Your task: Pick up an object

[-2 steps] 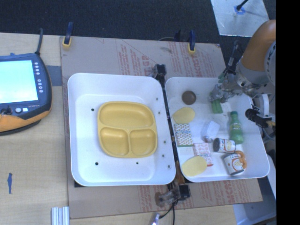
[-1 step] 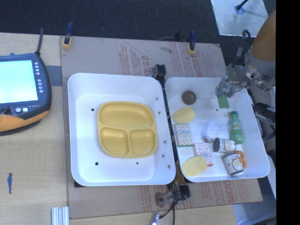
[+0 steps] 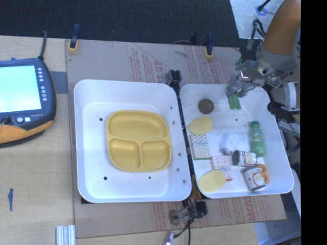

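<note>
- The arm (image 3: 280, 32) is cut off by the picture's edge, far and right of the right bin (image 3: 273, 185); just its orange band and grey wrist show.
- The gripper (image 3: 236, 95) hangs over the right bin's far edge. Its fingers are clenched on a small green stick (image 3: 234, 102), which juts out below them, tilted. What the stick is cannot be made out.
- A clear wrapped lump (image 3: 230, 139) near the right bin's middle is pale against the white floor, and its outline is hard to trace.
- Two small cans (image 3: 255, 177) lie in the right bin's near right corner, labels too small to read. A green bottle (image 3: 257, 138) lies just beyond them.
- Along the right bin's left wall lie a brown ball (image 3: 206, 106), a yellow oval (image 3: 200, 125), a patterned packet (image 3: 200, 148) and a second yellow oval (image 3: 212, 180), from far to near.
- The left bin (image 3: 87, 137) touches the right bin's left wall and holds a yellow divided plate (image 3: 138, 139).
- Both stand on a cardboard sheet (image 3: 127, 60) clamped to the wooden bench (image 3: 30, 198). A blue clamp (image 3: 209, 41) sits beyond the right bin's far left corner.
- A screen pendant (image 3: 23, 98), cut off at the picture's edge, lies well left of the right bin.
- Dark floor (image 3: 127, 6) lies beyond the bench.
</note>
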Tool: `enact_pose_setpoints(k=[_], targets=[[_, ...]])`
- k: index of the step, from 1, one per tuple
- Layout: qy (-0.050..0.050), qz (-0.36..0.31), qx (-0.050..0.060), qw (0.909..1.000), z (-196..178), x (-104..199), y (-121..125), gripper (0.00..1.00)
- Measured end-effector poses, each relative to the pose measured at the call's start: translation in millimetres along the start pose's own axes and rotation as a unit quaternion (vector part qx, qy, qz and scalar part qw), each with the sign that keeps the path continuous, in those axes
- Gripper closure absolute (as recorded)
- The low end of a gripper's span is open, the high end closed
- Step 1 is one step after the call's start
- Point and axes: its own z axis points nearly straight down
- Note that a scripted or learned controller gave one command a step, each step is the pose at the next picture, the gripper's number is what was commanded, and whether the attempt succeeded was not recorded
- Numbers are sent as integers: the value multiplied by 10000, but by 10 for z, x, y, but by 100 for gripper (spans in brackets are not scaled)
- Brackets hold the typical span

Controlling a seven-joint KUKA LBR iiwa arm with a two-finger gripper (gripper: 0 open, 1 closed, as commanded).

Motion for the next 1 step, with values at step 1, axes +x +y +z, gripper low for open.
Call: enact_pose_setpoints(k=[1], targets=[[-5, -15, 14, 10000, -97, 1090, -68, 100]])
